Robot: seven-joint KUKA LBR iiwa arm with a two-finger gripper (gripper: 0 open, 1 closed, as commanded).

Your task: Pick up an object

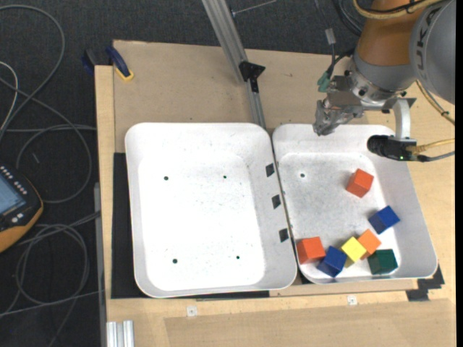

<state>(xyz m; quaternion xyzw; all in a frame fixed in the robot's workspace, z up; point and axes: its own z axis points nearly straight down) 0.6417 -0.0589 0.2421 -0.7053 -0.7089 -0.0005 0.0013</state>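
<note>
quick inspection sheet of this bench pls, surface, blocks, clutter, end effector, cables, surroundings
surface: wooden bench bearing a left bin and a right bin, side by side
job's things: all in the right bin: a lone orange block up the middle; along the near edge, orange block, blue block, yellow block, orange block, green block, blue block
clutter: blue and yellow clamp at the bench's far left corner
end effector: end effector above the right bin's far rim, nothing seen between its fingers
cables: loose cables on the floor at left
surroundings: dark carpet; metal pole; handheld pendant at left edge
</note>
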